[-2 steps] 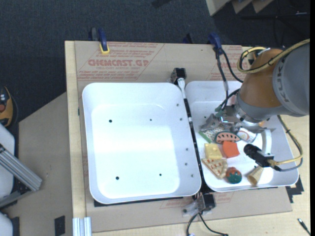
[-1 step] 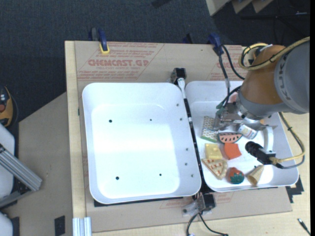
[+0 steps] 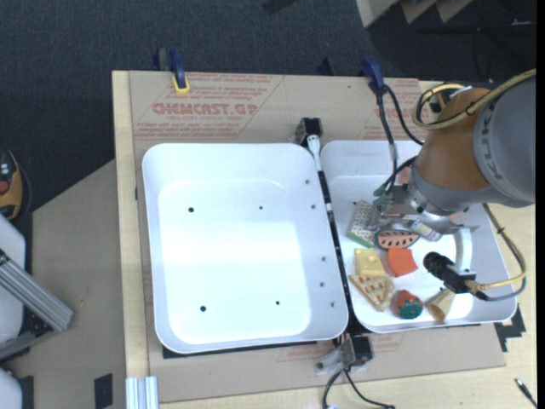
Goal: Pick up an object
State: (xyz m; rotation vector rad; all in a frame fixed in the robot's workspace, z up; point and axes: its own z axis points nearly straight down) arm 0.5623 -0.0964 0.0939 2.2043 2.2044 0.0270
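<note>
White plastic forms the two shallow bins that sit side by side on the pale brown desk (image 3: 204,100). The gripper (image 3: 387,221) is down inside the cluttered bin (image 3: 353,169), at the end of the grey arm (image 3: 511,143) with its orange band. Whether the gripper is open or closed cannot be told from this angle (the wrist covers most of it), and nothing can be seen held in it. Right against the gripper, on the side toward the other bin (image 3: 230,245), lies a small speckled card (image 3: 366,220), tilted; contact between the two cannot be judged. Just beside the gripper, toward the front edge of the desk, lies a red slice (image 3: 396,239) with a dark rim. Past the slice, a little farther from the gripper, sits an orange block (image 3: 402,262), and next to it a yellow block (image 3: 369,262) that is nearer the wall between the bins. Farthest from the gripper, along the front wall of the same bin, are a tan wedge (image 3: 373,290) with a waffle pattern, a red and teal ball (image 3: 407,305) just beside it, and a tan cone (image 3: 438,307) near the ball.
</note>
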